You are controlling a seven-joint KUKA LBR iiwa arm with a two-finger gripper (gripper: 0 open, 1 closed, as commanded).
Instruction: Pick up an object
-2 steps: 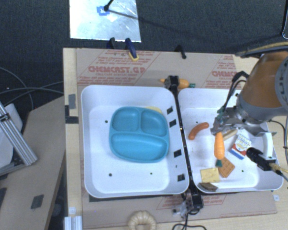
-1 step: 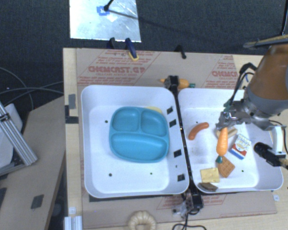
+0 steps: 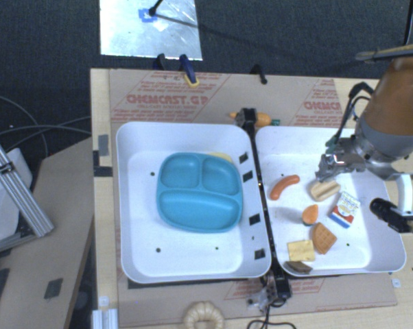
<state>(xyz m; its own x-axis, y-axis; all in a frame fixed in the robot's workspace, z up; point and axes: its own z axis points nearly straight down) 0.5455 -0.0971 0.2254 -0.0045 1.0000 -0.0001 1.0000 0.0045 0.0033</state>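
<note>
End effector (image 3: 328, 172) above bun (image 3: 324, 189), "CHEMCAST GP" board (image 3: 167, 99)

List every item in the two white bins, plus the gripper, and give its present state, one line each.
Blue three-compartment plastic plate: flat in left bin.
Orange-red toy sausage: lying loose in right bin.
Tan toy bread roll: lying directly under gripper.
Small red-white-blue carton: lying tilted.
Small orange round piece: loose.
Brown ridged wedge: loose.
Pale yellow cracker square: flat.
</note>
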